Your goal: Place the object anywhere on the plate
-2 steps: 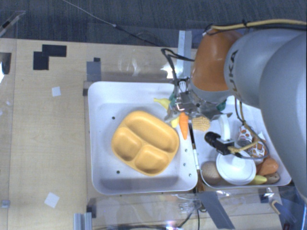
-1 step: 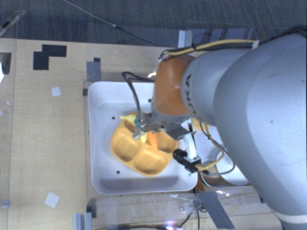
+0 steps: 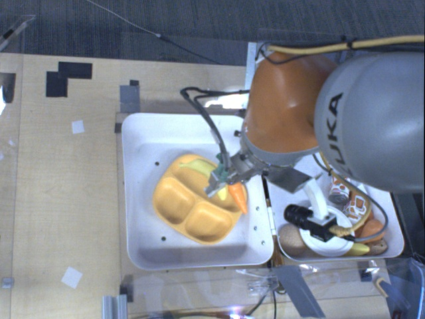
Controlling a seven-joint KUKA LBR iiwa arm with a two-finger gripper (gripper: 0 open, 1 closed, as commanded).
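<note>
At the near right, the right bin [image 3: 392, 248] holds a jumble of small objects, mostly hidden under the arm [image 3: 345, 111]. In the left bin [image 3: 139, 178] lies a yellow sectioned plate [image 3: 182, 205]. Over the plate's right edge is the gripper [image 3: 218, 181]; whether its fingers are apart or together I cannot tell. An orange, carrot-like object [image 3: 238, 197] sits just right of the fingertips, touching the plate's right rim; a grip on it cannot be made out. Farther back, black cables [image 3: 199, 108] loop over the bin's far rim
</note>
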